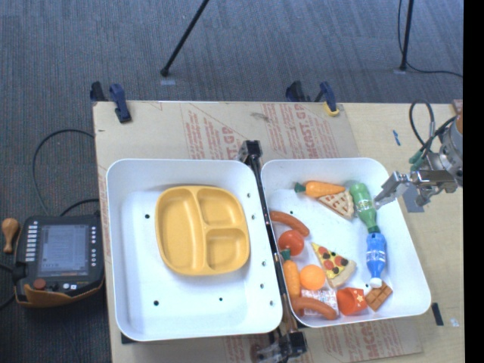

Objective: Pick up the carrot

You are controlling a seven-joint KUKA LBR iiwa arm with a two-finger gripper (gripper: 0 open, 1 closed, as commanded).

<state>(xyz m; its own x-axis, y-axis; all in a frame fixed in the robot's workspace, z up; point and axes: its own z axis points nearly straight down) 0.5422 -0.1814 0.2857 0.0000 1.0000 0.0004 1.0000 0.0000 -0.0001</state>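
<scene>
Item: gripper, at the right rim of the right bin, fingers parted and nothing between them; the arm enters from the right edge of the camera view.

Step in hand, as judged: approach. A good approach carries the gripper left and slightly toward the far rim, then lowers it with the fingers set across the narrow width of the target, clear of the close neighbours.

Item: green bottle, just left of the gripper, lying between it and the target.

Item: waffle wedge, beyond the bottle, touching the target's near side (a likely snag).

Item: carrot, well left of the gripper, lying flat along the far side of the right bin, leafy end pointing away
</scene>
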